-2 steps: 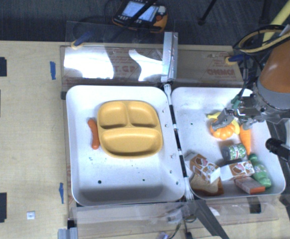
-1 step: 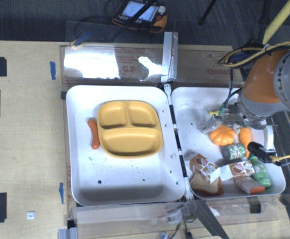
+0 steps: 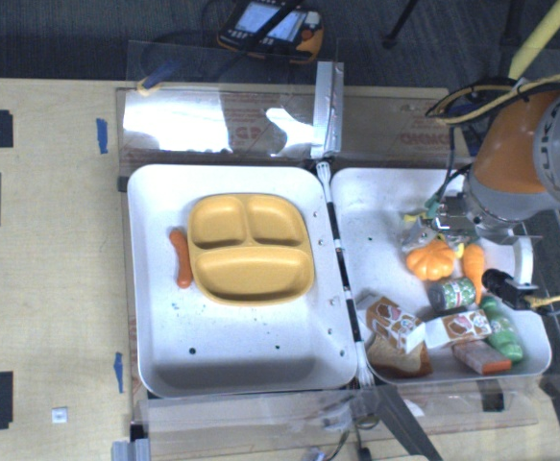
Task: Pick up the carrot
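Camera view: we find the carrot in the right bin, toward the right of the frame, lying just beside a small orange pumpkin and touching or nearly touching a dark can below it. The gripper hangs directly above this cluster, low over the pumpkin and the carrot's upper end. We cannot tell whether the jaws are apart or together; the wrist housing hides them.

Risks, in our judgement: the carrot is crowded. A descent from here could close on the pumpkin instead, since both are orange and adjacent, or pinch the two together and drop one on lifting. The can may block a finger from seating alongside the carrot.

Containers: the right bin also holds a brown snack packet, a white labelled box, a green vegetable and a reddish block, all packed along the lower right. The left bin holds a yellow divided plate, its compartments bare, with an orange sausage lying on the bin floor just left of it.
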`<state>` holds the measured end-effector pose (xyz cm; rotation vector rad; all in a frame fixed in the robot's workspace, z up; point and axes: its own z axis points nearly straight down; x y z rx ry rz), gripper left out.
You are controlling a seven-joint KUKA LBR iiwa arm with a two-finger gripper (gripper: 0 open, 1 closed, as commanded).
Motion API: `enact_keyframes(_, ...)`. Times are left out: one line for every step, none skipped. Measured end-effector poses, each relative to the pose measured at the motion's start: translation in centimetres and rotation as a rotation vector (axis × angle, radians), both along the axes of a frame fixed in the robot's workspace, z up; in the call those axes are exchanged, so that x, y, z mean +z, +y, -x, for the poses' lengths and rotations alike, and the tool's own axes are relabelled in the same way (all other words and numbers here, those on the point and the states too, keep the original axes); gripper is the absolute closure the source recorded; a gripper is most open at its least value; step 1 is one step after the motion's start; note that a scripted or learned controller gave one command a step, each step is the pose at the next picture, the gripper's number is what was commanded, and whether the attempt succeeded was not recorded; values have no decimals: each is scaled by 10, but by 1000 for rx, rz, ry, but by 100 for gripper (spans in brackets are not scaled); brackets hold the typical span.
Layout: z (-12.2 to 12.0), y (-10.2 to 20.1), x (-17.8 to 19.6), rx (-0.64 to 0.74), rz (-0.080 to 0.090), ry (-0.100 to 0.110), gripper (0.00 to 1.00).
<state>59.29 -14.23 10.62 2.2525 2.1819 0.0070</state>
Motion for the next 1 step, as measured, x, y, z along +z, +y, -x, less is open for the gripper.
enact_keyframes(69, -16, -19, -139, 1, -1, 100)
